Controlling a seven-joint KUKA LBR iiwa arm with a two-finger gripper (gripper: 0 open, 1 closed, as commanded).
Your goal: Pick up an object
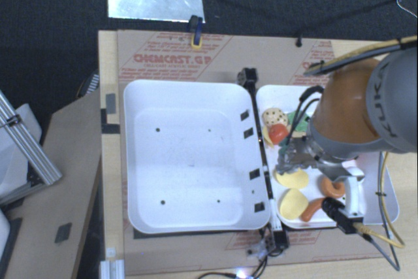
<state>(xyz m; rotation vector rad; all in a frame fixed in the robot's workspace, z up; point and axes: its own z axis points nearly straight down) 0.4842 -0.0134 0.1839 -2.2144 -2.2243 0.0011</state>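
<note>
Your two-finger gripper [292, 155] low in the right shallow white bin [372, 215], finger state you cannot tell, round red ball [277, 133] touching cream dotted die [274, 117], orange carrot-shaped toy [313, 208] long axis slanting up-right

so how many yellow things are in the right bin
2 in sight: one yellow piece just below the gripper, another yellow piece near the right bin front edge. The arm covers much of that bin, so more may be hidden.

Smooth white plastic bins [189, 101]; matt cardboard bench [176, 55].
</note>
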